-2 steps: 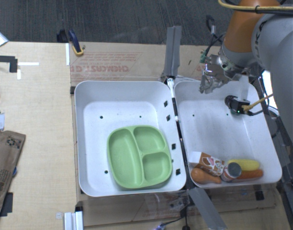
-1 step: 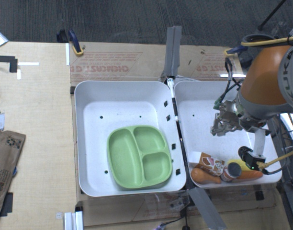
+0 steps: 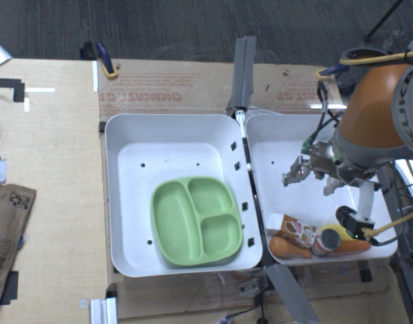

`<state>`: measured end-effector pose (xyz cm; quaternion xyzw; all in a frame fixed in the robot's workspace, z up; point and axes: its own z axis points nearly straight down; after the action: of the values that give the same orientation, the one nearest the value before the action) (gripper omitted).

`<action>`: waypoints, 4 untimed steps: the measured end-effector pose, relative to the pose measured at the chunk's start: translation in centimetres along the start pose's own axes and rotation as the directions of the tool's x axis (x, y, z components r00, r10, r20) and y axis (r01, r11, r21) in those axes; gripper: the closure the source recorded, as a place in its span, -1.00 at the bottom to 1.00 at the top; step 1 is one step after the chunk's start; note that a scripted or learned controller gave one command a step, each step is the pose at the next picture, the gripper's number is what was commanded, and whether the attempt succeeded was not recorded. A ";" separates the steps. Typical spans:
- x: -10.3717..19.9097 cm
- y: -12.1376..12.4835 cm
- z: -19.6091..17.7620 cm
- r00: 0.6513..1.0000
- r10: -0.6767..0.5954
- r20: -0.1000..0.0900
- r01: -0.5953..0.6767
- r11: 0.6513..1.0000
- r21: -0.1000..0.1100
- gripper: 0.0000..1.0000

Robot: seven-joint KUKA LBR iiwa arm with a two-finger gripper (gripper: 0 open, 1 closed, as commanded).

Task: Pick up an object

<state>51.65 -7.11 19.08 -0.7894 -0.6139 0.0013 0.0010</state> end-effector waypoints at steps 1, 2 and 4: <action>-3.6 -3.1 10.0 0.995 0.096 -0.001 -0.096 0.995 0.000 -1.00; -4.9 3.2 4.1 1.000 0.027 0.000 -0.027 1.000 -0.001 -1.00; -6.9 2.6 4.1 0.997 0.071 0.001 -0.071 0.997 -0.001 -1.00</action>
<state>52.41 -14.42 15.01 -0.8107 -0.5855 0.0013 0.0001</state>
